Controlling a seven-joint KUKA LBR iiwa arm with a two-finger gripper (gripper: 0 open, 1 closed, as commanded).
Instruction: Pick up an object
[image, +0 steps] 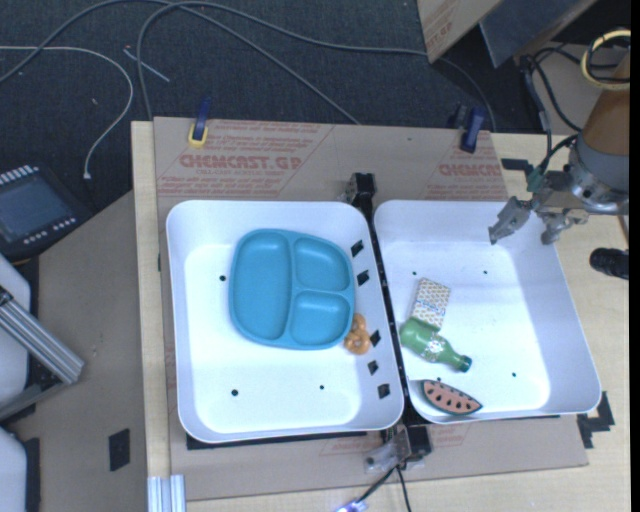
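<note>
My gripper (524, 226) hangs over the far right part of the right bin (540, 330), its two fingers spread open with nothing between them. Well below and to the left of it lie a green bottle (433, 343) on its side, a small patterned packet (431, 299) just above the bottle, and a watermelon slice toy (450, 397) near the bin's front edge. In the left bin (200, 340) rests a blue divided plate (292, 288), with a small orange-brown piece (357, 336) at its right edge.
A black divider with clips (366, 290) runs between the two bins. Blue clamps (201, 122) (470, 128) hold the cardboard backing at the far edge. Cables lie on the floor beyond the bench.
</note>
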